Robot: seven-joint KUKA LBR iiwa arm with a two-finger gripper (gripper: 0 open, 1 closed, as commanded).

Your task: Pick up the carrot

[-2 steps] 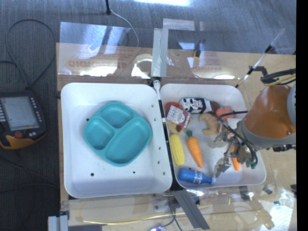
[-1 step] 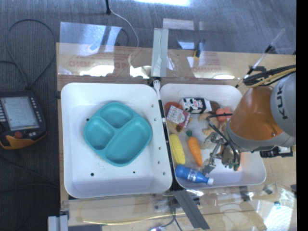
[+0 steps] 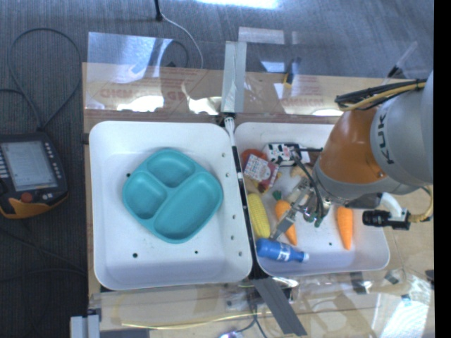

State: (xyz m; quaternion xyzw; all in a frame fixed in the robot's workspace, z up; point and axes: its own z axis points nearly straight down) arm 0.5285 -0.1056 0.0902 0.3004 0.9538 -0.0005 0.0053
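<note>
Two carrots in the right bin, gripper down between them

One gripper (image 3: 301, 204), low over the right bin (image 3: 366, 263), metal fingers pointing toward the bin's middle. Too small and cluttered to read; cannot tell how far the fingers are spread or whether anything sits between them.

Just left of the gripper: a small carrot (image 3: 284, 219), tip toward the near wall, lying at a slant and partly under the fingers. Contact unclear. A second carrot (image 3: 344, 227) lies to the right of the gripper, long axis running toward the near wall, clear of the other items, close under the wrist.

Left of the small carrot: corn (image 3: 258, 215) along the divider wall. Below it, a blue bottle (image 3: 278, 251) on its side with white cap pointing right, near the front wall. Up-bin from the corn: a red packet (image 3: 257, 169), and beyond that a black-and-white item (image 3: 283, 153) near the far wall.

Arm (image 3: 394, 143) enters from the right, orange band (image 3: 352, 153) hanging over the bin's right half, yellow and black cables across the top of it.

Left bin (image 3: 106, 259): teal divided plate (image 3: 173, 194) with three compartments, roughly centred, nothing in it.

Off the bench, far left: a pendant (image 3: 29, 169) with screen on the dark floor, black cable looping above it
</note>
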